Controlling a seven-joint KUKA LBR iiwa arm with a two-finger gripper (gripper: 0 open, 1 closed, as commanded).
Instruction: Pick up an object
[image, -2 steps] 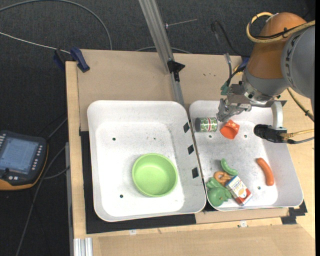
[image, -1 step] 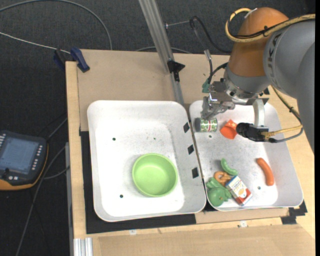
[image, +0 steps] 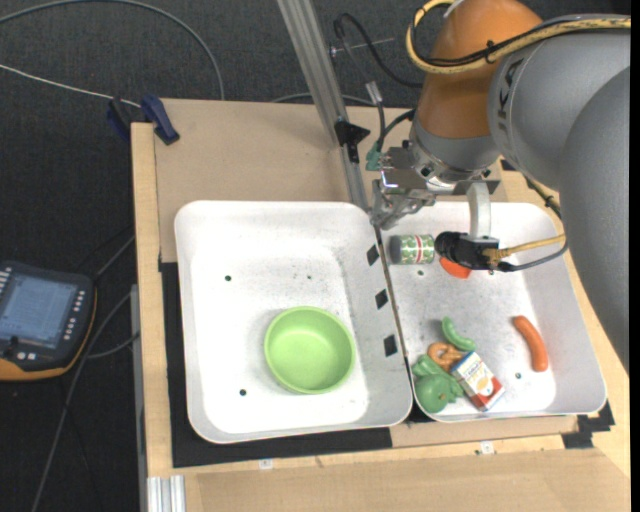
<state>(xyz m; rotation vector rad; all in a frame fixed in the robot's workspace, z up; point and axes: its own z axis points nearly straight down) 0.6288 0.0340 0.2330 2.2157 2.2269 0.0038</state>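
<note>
Small cylindrical jar with a green label (image: 412, 248): lies on its side in the far left corner of the right white bin (image: 565, 300), just beside the wall shared with the neighbouring bin. Nothing grips it.

Two-finger gripper (image: 390, 208): hangs over the far end of that shared wall, just beyond the jar. Whether it is open or closed cannot be told. Whether it touches the jar cannot be told either.

Other contents, right white bin:
- Small red-orange piece (image: 455, 268), just right of the jar, partly hidden by the robot's own fittings; its shape is unclear.
- Orange sausage-shaped toy (image: 531, 342), lying apart near the right wall.
- Cluster in the near left corner: green plastic pieces (image: 437, 385), a small round orange piece (image: 441, 353) resting among them, and a small red and white carton (image: 477, 381) lying flat against their right side.

Contents, left white bin (image: 190, 232):
- Light green round plastic bowl (image: 309, 349), upright, in the near right part of the bin, well apart from the jar.

Surroundings:
- Tan wooden bench (image: 250, 140), bearing both bins side by side.
- Blue clamp (image: 160, 120), on the bench's far left corner.
- Aluminium post (image: 318, 75), rising behind the bins.
- Grey and orange handheld control pendant (image: 40, 318), on the dark floor to the left of the bench.
</note>
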